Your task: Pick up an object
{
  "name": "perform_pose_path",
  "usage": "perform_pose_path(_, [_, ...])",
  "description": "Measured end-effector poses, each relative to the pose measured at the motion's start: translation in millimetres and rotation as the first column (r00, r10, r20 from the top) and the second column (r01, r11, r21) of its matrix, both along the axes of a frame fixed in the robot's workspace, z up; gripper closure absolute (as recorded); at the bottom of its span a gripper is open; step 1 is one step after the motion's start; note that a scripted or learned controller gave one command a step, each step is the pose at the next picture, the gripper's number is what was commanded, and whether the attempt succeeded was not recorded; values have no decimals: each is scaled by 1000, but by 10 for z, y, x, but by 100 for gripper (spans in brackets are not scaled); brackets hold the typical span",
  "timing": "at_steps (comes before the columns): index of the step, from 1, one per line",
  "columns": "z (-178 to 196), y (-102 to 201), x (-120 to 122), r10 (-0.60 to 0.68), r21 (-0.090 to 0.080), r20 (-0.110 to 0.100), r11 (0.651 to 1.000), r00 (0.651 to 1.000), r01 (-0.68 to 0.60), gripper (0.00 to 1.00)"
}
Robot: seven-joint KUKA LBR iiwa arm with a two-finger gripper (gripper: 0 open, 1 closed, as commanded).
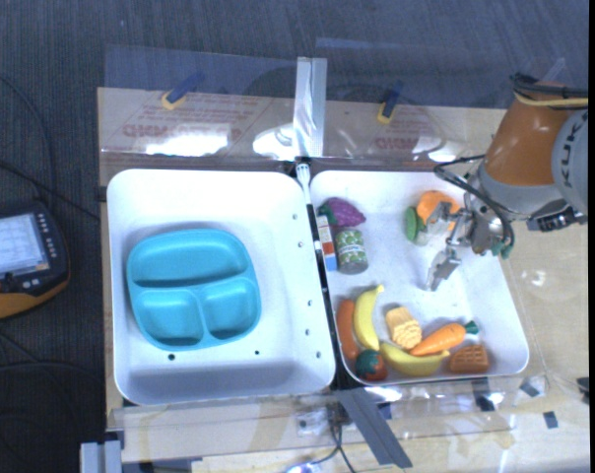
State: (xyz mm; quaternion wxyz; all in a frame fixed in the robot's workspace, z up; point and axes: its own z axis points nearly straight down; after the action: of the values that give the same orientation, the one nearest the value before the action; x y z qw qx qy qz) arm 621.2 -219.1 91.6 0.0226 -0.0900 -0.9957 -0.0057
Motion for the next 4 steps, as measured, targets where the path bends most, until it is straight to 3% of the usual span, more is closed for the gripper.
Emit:
perform_pose_path(1, [-10,-46,-678,112,-20,54,994,992,-111,0])
perform_pose_path(2, [-7,-82,-50,216,-12,23,976,976,-216,0])
perform_pose_path(3, [-17,375,300,124,-23,51,992,991,-123,0])
perform_pose_path(4, [-12,752,-35,83,-18,57,996,995,-82,0])
